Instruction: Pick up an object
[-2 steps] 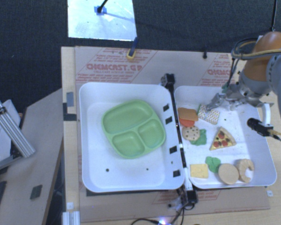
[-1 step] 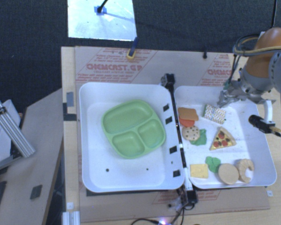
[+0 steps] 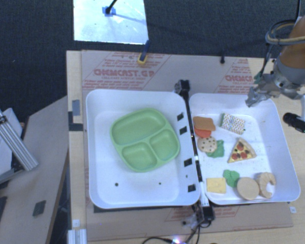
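While jaws (image 3: 257, 96) hover, state untellable | pizza slice (image 3: 241, 151) lies well below-left

Red print "OHMCAST GP" on board (image 3: 123, 71) under bins.

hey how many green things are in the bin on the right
2: a green piece beside the cookie, and another green piece near the yellow square. More may be hidden.
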Robot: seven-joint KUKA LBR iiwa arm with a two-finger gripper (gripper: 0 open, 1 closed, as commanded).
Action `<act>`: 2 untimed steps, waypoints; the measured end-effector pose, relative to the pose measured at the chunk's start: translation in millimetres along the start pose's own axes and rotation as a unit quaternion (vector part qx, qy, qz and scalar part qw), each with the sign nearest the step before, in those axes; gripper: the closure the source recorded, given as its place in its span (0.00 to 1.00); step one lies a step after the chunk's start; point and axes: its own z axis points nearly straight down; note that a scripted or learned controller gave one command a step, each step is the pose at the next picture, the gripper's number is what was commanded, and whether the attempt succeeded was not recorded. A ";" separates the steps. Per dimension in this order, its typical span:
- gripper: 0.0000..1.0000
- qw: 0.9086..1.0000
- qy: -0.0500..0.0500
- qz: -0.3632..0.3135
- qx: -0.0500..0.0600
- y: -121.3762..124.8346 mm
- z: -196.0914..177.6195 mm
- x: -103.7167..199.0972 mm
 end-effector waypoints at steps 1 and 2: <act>1.00 1.000 0.000 -0.001 0.000 2.7 -55.6 -0.5; 1.00 1.000 0.002 -0.002 0.004 -26.5 -63.5 46.1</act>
